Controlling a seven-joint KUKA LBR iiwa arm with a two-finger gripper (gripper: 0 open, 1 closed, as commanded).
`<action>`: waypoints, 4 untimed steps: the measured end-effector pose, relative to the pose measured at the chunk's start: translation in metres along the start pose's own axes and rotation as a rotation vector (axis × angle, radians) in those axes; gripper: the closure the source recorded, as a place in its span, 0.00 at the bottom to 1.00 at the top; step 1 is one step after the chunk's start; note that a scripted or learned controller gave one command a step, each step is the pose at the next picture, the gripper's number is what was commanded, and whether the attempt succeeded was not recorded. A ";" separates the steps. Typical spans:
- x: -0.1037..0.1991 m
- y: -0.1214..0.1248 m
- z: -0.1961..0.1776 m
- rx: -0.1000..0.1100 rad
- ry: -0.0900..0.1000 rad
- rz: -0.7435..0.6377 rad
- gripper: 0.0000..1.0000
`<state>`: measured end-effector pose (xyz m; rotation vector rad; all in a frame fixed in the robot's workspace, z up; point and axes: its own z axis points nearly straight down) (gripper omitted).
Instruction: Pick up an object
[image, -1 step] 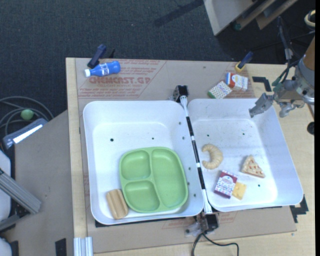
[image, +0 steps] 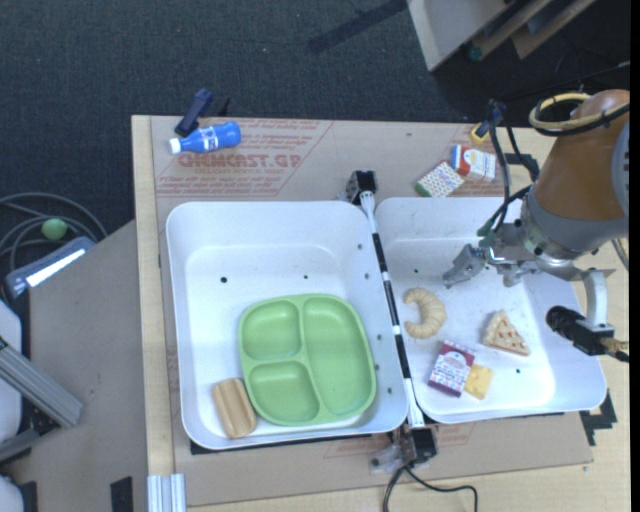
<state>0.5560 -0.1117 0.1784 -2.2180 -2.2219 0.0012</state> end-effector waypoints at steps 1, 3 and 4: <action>0.020 -0.003 0.059 0.001 0.000 0.001 0.00; 0.018 -0.015 0.084 -0.002 -0.001 0.002 1.00; 0.084 -0.033 -0.007 -0.004 0.000 0.000 1.00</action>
